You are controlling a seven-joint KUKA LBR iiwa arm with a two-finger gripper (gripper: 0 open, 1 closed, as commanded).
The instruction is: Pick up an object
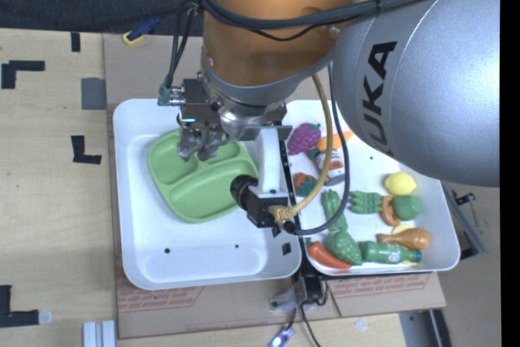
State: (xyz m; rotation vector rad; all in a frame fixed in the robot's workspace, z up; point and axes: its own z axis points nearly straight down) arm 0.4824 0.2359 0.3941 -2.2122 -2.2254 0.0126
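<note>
You see the arm (325, 36) reaching over the left bin (138, 256), its gripper (201, 144) directly above the green divided tray's (195, 195) far rim, fingers too blurred to tell if spread, with toy foods (366, 248) well to its right.

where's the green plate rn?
The green plate lies in the left white bin in the camera view, toward its upper right, with the gripper right over its top edge.

Gripper (203, 144) low (arm overhead)
</note>
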